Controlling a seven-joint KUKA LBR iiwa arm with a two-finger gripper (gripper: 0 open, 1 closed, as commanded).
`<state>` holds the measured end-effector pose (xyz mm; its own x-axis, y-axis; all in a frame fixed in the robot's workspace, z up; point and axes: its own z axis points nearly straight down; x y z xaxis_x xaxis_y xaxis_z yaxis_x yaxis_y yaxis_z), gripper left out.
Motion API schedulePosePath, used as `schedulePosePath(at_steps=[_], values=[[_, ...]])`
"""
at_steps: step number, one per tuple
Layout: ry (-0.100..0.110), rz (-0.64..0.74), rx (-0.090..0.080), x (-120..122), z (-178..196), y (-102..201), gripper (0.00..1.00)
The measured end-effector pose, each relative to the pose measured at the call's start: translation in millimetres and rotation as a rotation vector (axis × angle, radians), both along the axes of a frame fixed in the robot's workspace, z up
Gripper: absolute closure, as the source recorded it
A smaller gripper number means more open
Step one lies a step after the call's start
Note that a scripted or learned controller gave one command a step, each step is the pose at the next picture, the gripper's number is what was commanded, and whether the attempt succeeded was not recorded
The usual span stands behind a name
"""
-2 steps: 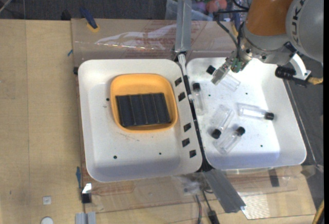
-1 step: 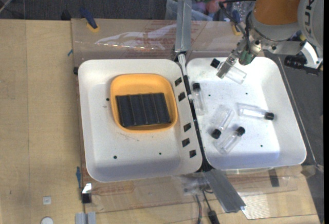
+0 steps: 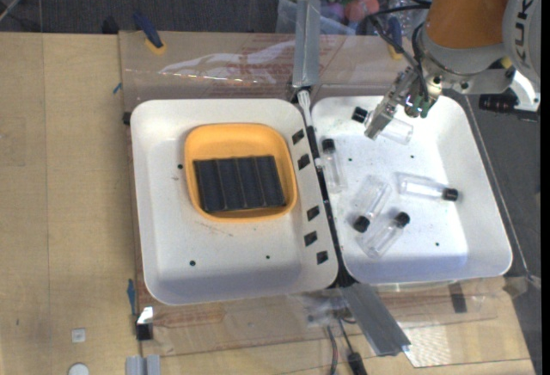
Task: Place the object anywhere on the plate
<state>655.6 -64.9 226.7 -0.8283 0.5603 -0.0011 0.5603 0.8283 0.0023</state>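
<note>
Hovering over the right bin [image 3: 490,193], the hand [image 3: 378,123] sits at a clear vial [image 3: 384,124] near the back wall, grip state unreadable, so nothing is on the orange plate [image 3: 241,139] yet and pick, carry, drop remain.
</note>
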Motion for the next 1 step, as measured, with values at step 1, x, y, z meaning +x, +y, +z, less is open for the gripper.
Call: schedulePosePath(at_steps=[1], values=[[-0.006,0.168,-0.002,2.4,49.1,-11.8,1.00]])
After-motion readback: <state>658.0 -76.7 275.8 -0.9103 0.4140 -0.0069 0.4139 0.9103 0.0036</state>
